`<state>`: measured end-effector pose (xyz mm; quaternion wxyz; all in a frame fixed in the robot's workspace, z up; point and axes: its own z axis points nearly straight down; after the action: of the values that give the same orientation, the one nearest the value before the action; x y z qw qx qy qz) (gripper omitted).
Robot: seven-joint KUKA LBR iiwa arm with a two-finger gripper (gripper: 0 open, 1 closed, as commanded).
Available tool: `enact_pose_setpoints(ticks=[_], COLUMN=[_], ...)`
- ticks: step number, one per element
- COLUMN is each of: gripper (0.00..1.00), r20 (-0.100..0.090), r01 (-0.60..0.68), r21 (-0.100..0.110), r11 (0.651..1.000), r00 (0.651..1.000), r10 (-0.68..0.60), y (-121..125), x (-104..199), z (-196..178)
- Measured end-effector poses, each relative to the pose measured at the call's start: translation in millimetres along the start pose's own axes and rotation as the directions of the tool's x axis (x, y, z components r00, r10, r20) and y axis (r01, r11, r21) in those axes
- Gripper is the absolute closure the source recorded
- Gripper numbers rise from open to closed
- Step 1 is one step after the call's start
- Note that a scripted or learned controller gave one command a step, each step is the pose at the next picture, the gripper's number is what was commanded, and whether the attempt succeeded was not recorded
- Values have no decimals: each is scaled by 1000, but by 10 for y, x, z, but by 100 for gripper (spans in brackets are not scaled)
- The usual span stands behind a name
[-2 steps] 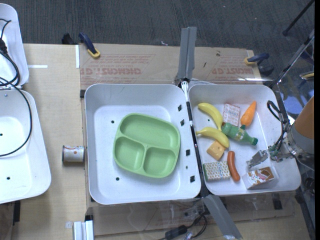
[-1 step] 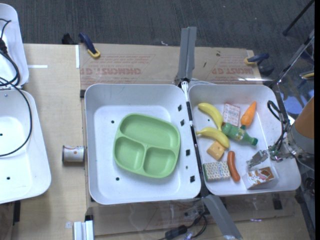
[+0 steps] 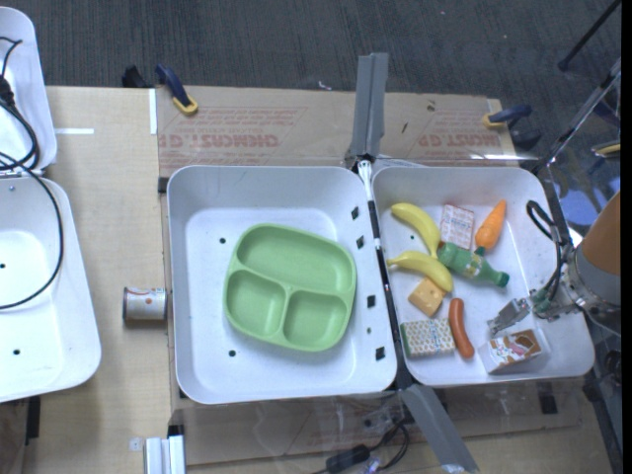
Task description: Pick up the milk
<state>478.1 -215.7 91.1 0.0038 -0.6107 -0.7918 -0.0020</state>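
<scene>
Where milk [image 3: 513,350] lies: sausage [image 3: 460,327] nearby.

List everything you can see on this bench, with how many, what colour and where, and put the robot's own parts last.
Bins: two, white, side by side.
Divided plate: one, green, left bin.
Bananas: two, yellow, right bin, left part.
Carrot: one, orange, right bin, far side.
Bottle: one, green, right bin, centre.
Cheese wedge: one, yellow-orange, below the bananas.
Sausage: one, red-orange, near side.
Milk carton: one, white and red, near right corner.
Clamps: two, blue and yellow, bench's far edge.
Tool: one, metallic, just above the milk carton.
</scene>
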Motion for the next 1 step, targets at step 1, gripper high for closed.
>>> enact_pose_setpoints(ticks=[1], gripper=[0], r20=[2], r01=[-24], r21=[-2], r11=[1000], r00=[1000], r10=[24], y=[8], x=[12], z=[-2])
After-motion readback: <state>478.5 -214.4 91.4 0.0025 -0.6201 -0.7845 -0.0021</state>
